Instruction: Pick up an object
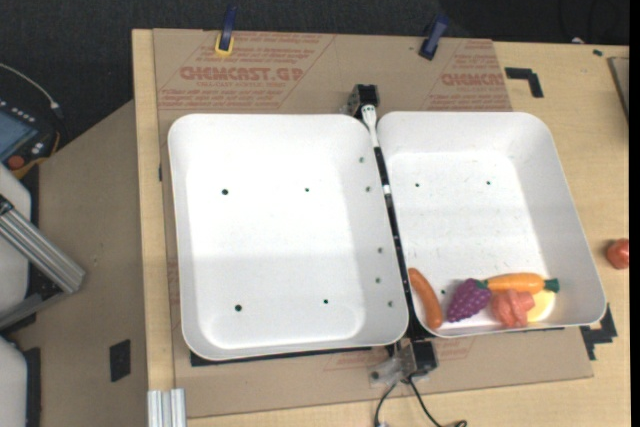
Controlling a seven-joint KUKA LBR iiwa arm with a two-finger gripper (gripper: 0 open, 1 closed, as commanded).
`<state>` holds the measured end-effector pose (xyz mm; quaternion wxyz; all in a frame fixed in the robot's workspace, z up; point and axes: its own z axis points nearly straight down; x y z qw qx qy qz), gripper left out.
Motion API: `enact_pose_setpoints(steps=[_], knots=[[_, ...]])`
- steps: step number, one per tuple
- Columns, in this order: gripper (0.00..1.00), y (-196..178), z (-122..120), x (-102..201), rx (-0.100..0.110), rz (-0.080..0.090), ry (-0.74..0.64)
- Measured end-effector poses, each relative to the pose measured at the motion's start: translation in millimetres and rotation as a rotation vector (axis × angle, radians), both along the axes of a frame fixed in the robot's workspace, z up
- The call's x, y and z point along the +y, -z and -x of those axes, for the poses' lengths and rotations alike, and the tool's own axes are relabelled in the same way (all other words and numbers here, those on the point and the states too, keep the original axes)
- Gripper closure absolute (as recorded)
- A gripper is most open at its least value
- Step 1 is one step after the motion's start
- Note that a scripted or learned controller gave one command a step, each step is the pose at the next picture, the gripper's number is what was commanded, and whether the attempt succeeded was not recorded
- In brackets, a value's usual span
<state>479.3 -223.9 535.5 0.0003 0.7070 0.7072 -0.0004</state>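
Several toy foods lie along the near edge of the right bin (470, 155). An orange sausage-shaped piece (425, 297) rests against the bin's left wall. Beside it sits a purple grape bunch (467, 299). To the right of the grapes is a red piece (509, 308), with an orange carrot (520, 282) lying across the top of it and a pale yellow piece (541, 306) at the far right. These last three touch one another.
The left bin (200, 155) stands beside the right one on a brown cardboard sheet (300, 65) held by clips at the back. A small orange object (617, 254) lies on the bench right of the bins. Cables run at the near edge.
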Motion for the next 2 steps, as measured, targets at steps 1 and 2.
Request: enact_pose_setpoints(steps=[1, 2], knots=[[1.0, 0.0, 0.0, 0.0, 0.0, 0.0, 0.0], [1.0, 0.0, 0.0, 0.0, 0.0, 0.0, 0.0]])
